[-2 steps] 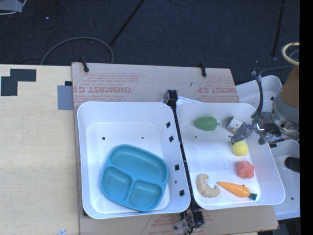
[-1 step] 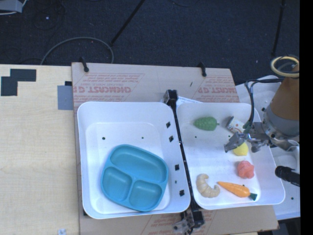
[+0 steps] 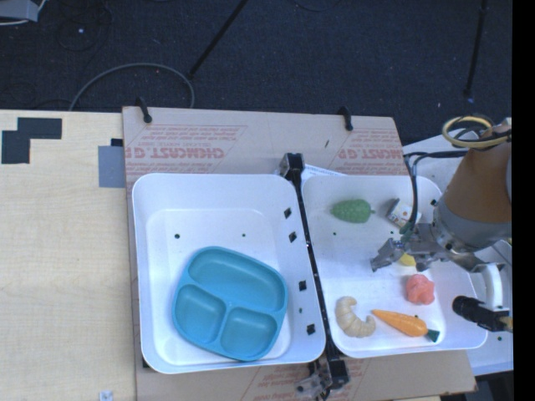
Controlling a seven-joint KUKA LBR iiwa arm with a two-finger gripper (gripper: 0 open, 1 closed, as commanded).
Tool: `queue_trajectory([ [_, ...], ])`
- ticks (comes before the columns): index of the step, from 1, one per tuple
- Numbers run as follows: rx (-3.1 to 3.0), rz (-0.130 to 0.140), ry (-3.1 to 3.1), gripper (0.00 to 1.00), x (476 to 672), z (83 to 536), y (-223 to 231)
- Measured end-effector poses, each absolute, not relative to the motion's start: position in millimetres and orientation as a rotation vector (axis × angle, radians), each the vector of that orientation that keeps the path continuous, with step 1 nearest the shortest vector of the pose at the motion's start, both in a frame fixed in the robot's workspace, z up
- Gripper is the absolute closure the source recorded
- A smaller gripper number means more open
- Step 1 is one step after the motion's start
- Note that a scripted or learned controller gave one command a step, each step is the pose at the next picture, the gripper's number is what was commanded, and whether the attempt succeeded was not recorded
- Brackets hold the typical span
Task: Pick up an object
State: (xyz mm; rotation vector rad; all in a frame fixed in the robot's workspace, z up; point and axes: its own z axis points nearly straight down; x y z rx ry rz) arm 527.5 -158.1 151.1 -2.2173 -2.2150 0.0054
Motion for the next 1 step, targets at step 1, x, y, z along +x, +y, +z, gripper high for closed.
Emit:
queue_trajectory([
  [1,-2.223,0.004,-2.213,1.0,528.2,163.4,-159.6],
])
